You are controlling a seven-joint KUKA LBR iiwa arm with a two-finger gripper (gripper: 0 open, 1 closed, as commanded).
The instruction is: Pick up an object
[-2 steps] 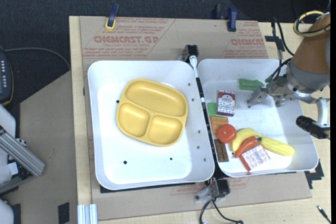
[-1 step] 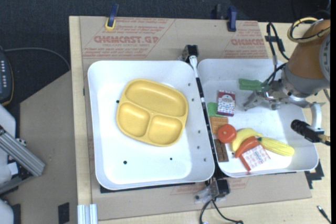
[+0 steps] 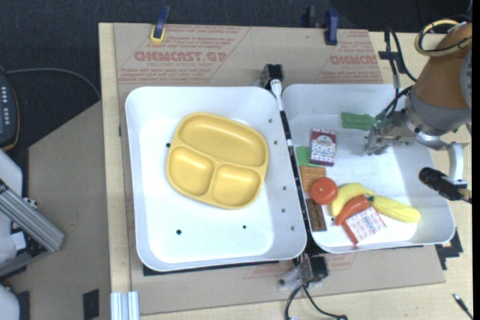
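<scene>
The gripper (image 3: 379, 140) hangs low in the upper part of the right bin (image 3: 390, 97), just beside a green block (image 3: 355, 119) on its left; whether it is spread or pressed together I cannot tell. Lower in this bin lie a small red box (image 3: 323, 147), a tomato (image 3: 324, 190), a banana (image 3: 346, 197) and a corn cob (image 3: 396, 210), close together. The left bin (image 3: 150, 183) carries a yellow divided plate (image 3: 217, 160)

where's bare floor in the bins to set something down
Left bin: bare strip along its near edge and left side, around the yellow divided plate. Right bin: bare top-left corner above the red card box. Crowded near its front: tomato, banana; gripper by the green block.
</scene>
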